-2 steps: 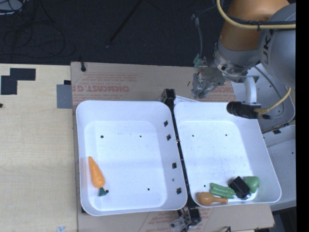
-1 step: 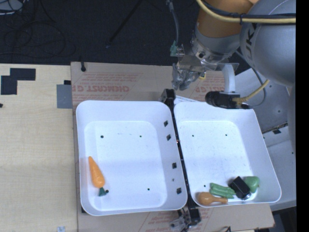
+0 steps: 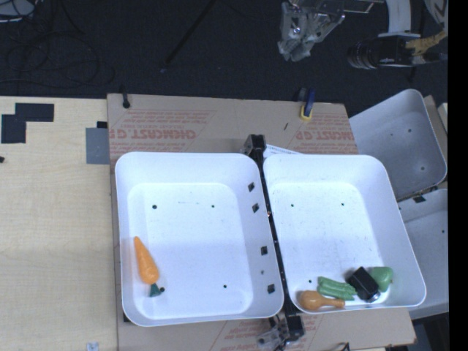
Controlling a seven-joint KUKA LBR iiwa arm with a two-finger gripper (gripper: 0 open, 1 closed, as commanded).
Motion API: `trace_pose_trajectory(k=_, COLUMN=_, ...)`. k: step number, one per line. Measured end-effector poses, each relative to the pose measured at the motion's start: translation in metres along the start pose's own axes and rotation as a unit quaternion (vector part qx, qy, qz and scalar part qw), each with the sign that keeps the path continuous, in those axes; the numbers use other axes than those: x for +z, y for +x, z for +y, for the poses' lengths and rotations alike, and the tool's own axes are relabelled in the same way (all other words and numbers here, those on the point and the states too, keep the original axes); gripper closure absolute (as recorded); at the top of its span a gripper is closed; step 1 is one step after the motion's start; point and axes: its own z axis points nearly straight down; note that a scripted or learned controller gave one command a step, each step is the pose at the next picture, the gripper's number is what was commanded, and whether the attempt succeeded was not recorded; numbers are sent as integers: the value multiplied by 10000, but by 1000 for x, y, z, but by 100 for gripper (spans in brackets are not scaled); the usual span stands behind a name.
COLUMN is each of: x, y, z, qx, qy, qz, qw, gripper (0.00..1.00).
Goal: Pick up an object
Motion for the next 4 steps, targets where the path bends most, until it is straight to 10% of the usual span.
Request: trace_pose_trajectory(k=4, x=290, y=-164, z=-40, qx=43, qy=132, qz=-19, qw=9999, gripper=100)
